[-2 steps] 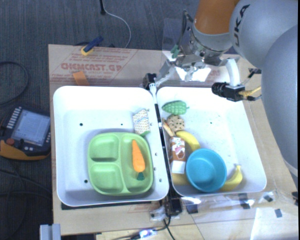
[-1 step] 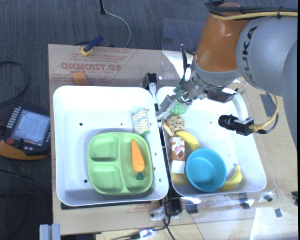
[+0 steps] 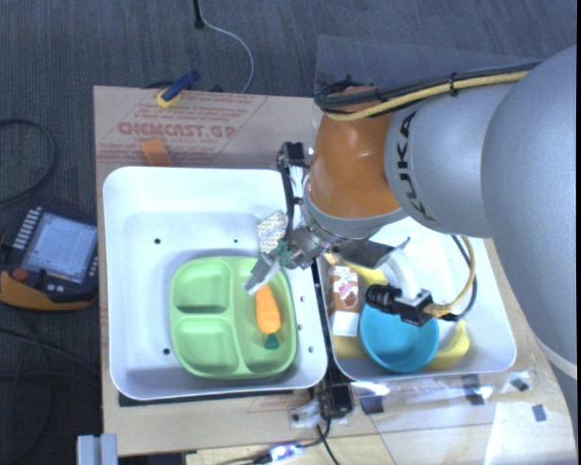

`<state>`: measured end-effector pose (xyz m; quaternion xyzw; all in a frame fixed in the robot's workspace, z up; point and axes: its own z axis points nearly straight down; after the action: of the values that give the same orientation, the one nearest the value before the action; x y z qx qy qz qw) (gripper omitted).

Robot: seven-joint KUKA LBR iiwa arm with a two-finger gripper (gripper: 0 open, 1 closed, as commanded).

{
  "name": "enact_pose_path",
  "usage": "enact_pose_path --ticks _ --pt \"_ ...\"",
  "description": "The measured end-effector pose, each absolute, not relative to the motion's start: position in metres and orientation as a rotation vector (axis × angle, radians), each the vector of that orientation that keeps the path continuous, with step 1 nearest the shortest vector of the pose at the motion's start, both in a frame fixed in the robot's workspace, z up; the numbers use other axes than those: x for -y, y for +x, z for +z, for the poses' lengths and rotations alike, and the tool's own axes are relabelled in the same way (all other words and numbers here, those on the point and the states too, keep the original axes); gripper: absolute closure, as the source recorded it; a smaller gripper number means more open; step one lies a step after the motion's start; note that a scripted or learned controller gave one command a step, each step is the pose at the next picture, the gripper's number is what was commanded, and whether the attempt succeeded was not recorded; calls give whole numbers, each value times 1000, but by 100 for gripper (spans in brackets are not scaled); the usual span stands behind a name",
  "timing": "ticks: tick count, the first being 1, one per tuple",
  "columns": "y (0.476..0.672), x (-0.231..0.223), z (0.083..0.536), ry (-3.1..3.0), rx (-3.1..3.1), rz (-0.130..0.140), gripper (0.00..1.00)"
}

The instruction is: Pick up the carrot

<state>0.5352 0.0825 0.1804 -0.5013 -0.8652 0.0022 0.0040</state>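
Note:
The carrot point(image 3: 267, 311) is orange with a small green tip. It lies in the long right compartment of a green divided tray point(image 3: 208, 323) in the left bin point(image 3: 136, 221). My gripper point(image 3: 264, 273) hangs just above the carrot's upper end, at the tray's top right corner, reaching down-left from the orange wrist band point(image 3: 353, 168). The carrot rests on the tray, with nothing visibly closed around it. The arm's grey body covers the upper part of the right bin.
The right bin point(image 3: 494, 342) holds a blue bowl point(image 3: 397, 337) on a yellow item point(image 3: 455, 342) and a small printed packet point(image 3: 344, 289). A black rim divides the bins beside the tray. A teach pendant point(image 3: 44, 260) lies on the floor to the left.

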Motion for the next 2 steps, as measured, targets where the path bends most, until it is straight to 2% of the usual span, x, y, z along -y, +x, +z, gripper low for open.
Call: enact_pose_path --ticks 1,2 --pt "534 -126 95 -1656 2687 -30 0" --pt "538 -128 110 -1666 2686 -53 100"
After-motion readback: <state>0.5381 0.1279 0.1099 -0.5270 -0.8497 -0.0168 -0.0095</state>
